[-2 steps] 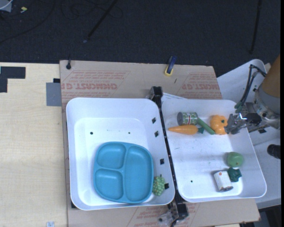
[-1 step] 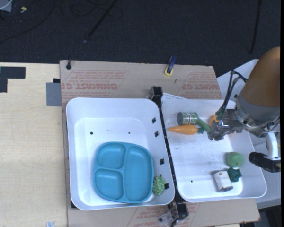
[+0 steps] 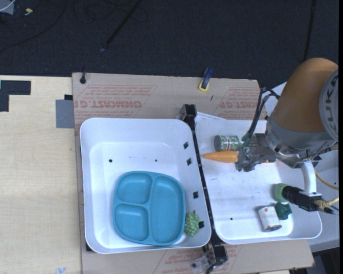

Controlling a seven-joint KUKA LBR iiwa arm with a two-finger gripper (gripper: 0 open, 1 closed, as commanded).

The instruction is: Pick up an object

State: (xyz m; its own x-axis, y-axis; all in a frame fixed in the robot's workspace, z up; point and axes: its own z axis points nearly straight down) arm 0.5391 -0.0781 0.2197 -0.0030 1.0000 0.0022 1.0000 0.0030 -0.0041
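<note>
Two white bins sit side by side on the bench. Left bin (image 3: 97, 153) has a blue divided plate (image 3: 148, 207) near its front edge, with a green bumpy thing (image 3: 191, 224) wedged in the front right corner. Right bin (image 3: 240, 221) holds an orange carrot (image 3: 220, 157) by the divider, a green can (image 3: 226, 142) just behind it, and a small white box (image 3: 268, 218) near the front. Gripper (image 3: 244, 161) is right at the carrot's thick end (can't tell its grip state).
</note>
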